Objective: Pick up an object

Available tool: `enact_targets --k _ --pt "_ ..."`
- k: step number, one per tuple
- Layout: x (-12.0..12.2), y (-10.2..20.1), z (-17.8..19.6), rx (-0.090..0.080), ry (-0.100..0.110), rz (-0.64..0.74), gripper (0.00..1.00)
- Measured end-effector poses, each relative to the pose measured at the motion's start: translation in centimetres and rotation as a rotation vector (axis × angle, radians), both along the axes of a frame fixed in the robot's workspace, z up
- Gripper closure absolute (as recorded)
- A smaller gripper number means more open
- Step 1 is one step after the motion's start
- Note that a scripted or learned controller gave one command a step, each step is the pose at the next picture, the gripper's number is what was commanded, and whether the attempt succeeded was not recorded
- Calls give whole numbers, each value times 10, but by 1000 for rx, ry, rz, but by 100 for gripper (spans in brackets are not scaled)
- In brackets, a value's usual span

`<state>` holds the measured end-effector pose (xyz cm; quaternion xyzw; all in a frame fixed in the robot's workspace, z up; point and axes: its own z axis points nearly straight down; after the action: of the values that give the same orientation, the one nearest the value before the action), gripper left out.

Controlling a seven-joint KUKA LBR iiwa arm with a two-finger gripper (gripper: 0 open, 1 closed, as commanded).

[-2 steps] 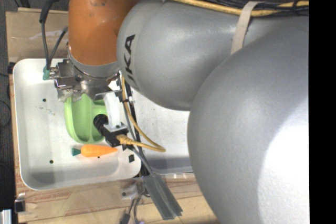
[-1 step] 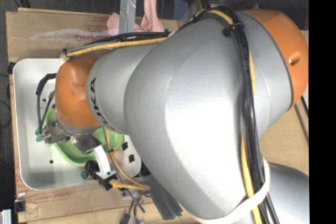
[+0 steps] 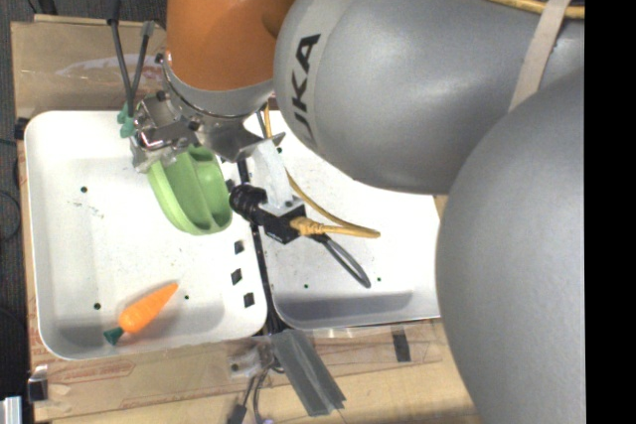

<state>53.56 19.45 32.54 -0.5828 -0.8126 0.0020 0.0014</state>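
The grey arm (image 3: 417, 84) reached down from the upper right, its gripper (image 3: 164, 139), grip state impossible to tell, over the left bin (image 3: 60, 243), which held one green cup (image 3: 194, 194) and one toy carrot (image 3: 147, 308).

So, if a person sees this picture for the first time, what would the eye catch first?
First the huge grey arm with its orange band, covering the top and right of the view. Next the green object in the left bin, right under the end effector. Then the orange carrot lying near that bin's front edge.
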Motion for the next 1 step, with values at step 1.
enact_targets --k 1 --pt "15 -7 -137 18 -11 -296 100"
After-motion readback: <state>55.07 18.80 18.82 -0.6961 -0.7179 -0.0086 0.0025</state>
